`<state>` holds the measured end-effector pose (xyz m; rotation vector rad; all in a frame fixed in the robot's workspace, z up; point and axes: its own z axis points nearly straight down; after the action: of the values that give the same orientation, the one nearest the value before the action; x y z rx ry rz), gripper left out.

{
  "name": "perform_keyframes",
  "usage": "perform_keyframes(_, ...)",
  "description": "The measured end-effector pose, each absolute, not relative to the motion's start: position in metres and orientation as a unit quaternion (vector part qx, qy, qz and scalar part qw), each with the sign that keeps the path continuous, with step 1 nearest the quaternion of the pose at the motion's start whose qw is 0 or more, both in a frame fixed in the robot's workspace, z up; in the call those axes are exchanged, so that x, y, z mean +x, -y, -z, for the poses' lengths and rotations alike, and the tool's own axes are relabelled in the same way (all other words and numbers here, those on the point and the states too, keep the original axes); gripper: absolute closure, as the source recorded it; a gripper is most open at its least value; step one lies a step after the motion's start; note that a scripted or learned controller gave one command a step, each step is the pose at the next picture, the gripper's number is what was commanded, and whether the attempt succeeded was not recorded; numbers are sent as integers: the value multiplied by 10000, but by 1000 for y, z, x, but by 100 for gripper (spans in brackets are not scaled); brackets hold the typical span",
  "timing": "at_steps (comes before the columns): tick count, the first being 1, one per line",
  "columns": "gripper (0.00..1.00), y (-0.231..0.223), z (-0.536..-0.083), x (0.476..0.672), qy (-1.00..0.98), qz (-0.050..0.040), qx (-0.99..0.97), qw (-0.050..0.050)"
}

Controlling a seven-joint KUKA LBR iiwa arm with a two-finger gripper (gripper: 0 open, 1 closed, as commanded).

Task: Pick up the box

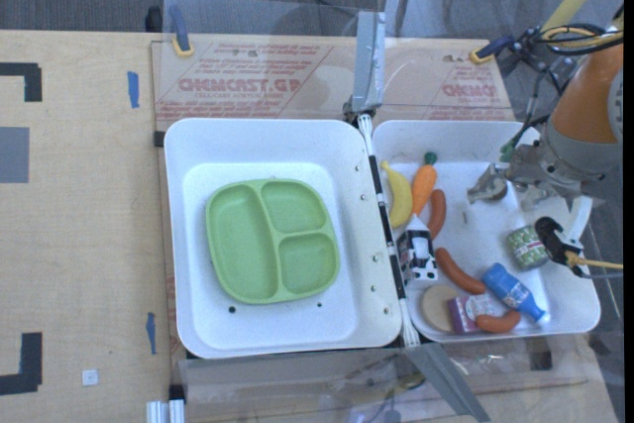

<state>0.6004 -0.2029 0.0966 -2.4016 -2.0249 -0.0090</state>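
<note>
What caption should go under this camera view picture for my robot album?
Robot arm's gripper hovers in the right bin above toy food and a box; a green plate sits in the left bin.

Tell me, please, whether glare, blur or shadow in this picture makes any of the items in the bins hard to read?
Camera view: lighting is soft and even, and the green three-part plastic plate in the left shallow white bin is sharp; clear panels behind the bins carry pale reflections; the arm's hand looks slightly blurred; the small purple box is too small to read.

arm (584, 114) — reaching in from right | jaws' gripper (492, 185) — low, pointing left
</note>
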Motion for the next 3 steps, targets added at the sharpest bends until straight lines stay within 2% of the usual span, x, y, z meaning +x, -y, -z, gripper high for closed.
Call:
perform_keyframes(1, 0, 201, -87, 670, 5558, 10, -8312, 95)
perform_keyframes(2, 0, 198, -86, 589, 5749, 25, -8182, 45)
perform_keyframes(3, 100, 201, -97, 589, 5738, 26, -8190, 2)
